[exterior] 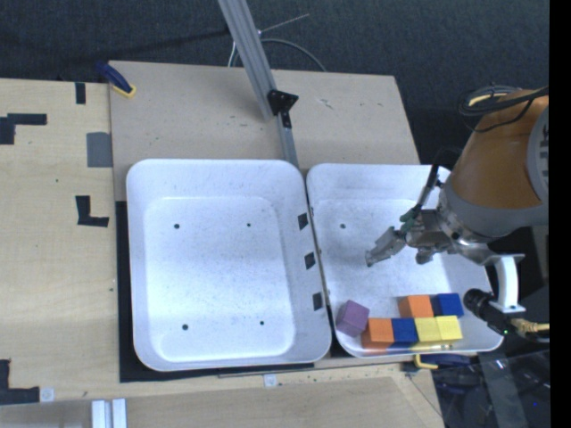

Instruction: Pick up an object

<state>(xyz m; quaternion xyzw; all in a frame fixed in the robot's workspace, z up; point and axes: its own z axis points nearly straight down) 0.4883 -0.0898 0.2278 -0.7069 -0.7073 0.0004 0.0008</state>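
Camera view looks down on the right-hand shallow white plastic bin (357, 185), where the things I could pick up lie bunched along its near edge. A small purple block (353, 316) sits at the left end of the bunch, a little apart from the rest and tilted. Just right of it is an orange cube (380, 330), then a blue cube (404, 330), then two yellow cubes (438, 329) in a row, all touching. Behind that row stand a second orange cube (415, 307) and a second blue cube (448, 305), side by side and touching the yellow ones.

My two-finger grey metal claw (373, 257) hangs above the middle of this bin's floor, well back from the blocks and to the upper right of the purple one. It points toward the left of the view. I cannot tell how its tips stand. I see nothing between them. My orange-banded wrist (495, 163) rises behind it on the right.

To the left, touching this bin along a shared edge, is the other shallow white bin (214, 261), with a few dark dots on its floor. Both rest on a pale wooden bench (187, 114). A slanted grey metal rail (254, 47) crosses the bench at the back and ends at the seam between the bins.
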